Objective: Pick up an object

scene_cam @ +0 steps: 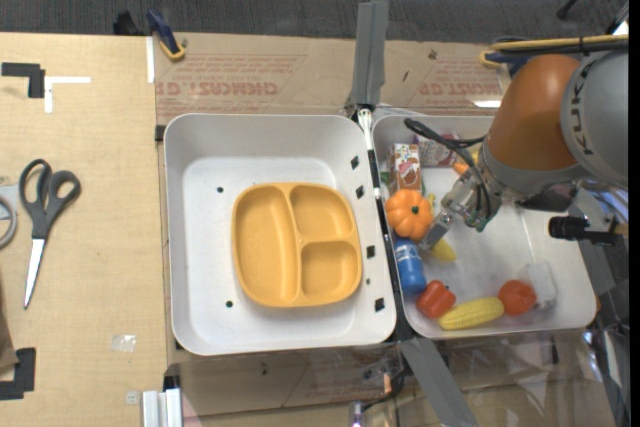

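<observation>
Gripper (440, 227) hangs low in the right bin (560, 315), just beside the small orange pumpkin (409, 212) and above a yellow piece (443, 252). Whether it has hold of anything I cannot tell. Left bin (190, 215) holds a yellow divided plate (297, 244).

Pale wooden bench (80, 245) bearing two shallow white bins side by side, left bin (190, 315) toward the middle, right bin (560, 310) at the right edge. Black-handled scissors (42, 210) flat near the left edge, well apart from both bins. Brown cardboard sheet (260, 80) along the far edge, behind the bins.
</observation>
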You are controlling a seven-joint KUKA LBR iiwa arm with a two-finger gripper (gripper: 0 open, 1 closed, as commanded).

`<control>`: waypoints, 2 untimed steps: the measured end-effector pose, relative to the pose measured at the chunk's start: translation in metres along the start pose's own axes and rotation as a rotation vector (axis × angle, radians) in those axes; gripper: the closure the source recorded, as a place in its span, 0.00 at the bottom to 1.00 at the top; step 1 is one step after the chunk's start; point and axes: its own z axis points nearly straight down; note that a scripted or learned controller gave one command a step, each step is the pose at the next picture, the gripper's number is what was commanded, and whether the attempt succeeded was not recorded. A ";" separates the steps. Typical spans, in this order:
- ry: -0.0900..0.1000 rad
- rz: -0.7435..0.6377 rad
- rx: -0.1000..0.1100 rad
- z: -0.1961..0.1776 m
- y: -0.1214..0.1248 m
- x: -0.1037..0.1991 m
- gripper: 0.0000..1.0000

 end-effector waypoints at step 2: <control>0.002 0.269 0.003 -0.126 0.058 0.004 1.00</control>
